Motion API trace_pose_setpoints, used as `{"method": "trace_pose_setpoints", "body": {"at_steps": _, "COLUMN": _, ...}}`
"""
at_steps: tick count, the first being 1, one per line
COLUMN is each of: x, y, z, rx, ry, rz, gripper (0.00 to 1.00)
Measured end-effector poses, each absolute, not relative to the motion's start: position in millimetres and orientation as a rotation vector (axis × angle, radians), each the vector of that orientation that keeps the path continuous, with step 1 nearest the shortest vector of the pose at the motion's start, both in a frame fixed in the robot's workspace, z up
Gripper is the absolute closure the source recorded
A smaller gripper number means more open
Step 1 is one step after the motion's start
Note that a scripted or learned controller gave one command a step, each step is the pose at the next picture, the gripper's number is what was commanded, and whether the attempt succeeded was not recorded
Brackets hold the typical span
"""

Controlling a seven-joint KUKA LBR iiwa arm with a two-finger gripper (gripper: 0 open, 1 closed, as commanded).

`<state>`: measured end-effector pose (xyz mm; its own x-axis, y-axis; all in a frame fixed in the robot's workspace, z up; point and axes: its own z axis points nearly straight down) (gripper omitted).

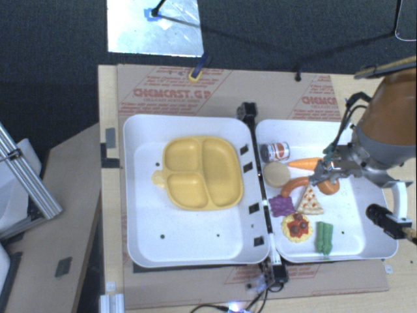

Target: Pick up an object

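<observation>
Camera view: the bench [306, 87] carries two shallow white bins side by side, so one can serve as source and the other as destination; the left bin [140, 233] holds a yellow divided plate [199, 173], three compartments, lying flat near its middle with nothing on it; the right bin [365, 237] holds all the toy food, crowded toward its left half, which leaves every candidate within a short reach of the arm coming from the right. Against the divider sits a small can [275, 151] on its side, with a tan round bun [276, 173] just below it; an orange carrot [304, 163] points toward the arm; a sausage [292, 186] curves beneath it; a purple piece [281, 205], a pizza slice [311, 201], a round pizza [296, 227] and a green vegetable [323, 237] lie toward the front.

The end effector [328, 170] is low over the cluster, between the carrot's tip and a small orange-red piece [329, 187] just beside the pizza slice; probably it is lining up on one of these, the nearest things to it; whether it is released or clenched I cannot tell, since the wrist hides it from above, and nothing is visibly gripped.
</observation>
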<state>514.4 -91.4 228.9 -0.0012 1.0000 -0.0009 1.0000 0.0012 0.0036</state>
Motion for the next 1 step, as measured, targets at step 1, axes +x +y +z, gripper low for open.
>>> {"method": "trace_pose_setpoints", "body": {"at_steps": 1, "x": 514.8, "y": -84.2, "z": 233.8, "rx": 2.214, "ry": 2.225, "rz": 0.004, "gripper": 1.0}}
